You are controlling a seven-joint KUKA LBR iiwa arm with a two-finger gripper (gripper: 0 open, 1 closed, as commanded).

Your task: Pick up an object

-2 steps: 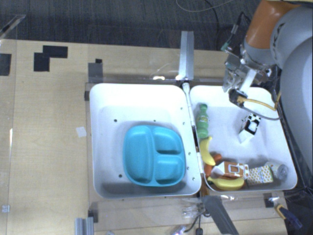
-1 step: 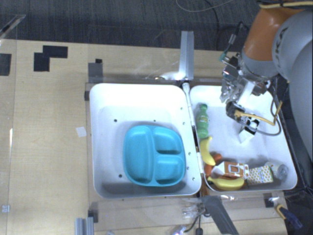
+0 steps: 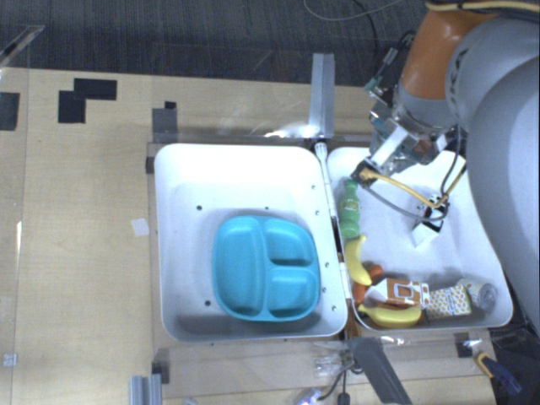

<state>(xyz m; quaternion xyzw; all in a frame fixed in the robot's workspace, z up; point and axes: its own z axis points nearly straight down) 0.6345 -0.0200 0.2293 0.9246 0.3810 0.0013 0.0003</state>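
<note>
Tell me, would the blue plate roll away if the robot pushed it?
Probably not: the blue plate lies flat in the left bin, so it would likely slide. It looks like stiff plastic, probably light. Its smooth, low rim may be slippery to pinch.

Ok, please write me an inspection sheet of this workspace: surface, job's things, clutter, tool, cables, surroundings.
Surface: wooden bench, left bin and right bin side by side.
Job's things: in the right bin, green bottle, two bananas, patterned packet, small box, along its left and near edges.
Clutter: blue tray in the left bin.
Tool: tool over the right bin's far end; finger state unclear.
Cables: yellow and black cables under the tool; thin wire on the floor.
Surroundings: dark floor beyond.
</note>
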